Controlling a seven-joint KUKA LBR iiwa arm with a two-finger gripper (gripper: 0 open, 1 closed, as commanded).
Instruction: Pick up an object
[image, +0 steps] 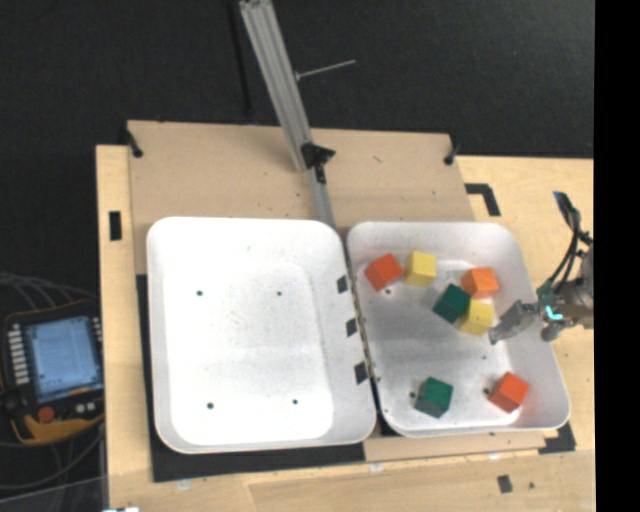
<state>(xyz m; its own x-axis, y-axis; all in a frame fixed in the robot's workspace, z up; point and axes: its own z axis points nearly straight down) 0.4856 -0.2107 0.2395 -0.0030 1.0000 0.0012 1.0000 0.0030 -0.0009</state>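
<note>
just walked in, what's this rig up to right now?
The arm's gripper is reaching in from the right over the right bin, close to the cluster of a green block, a yellow block and an orange block. Nothing looks picked up yet. More blocks sit loose around that bin; the left bin sits beside it.
</note>
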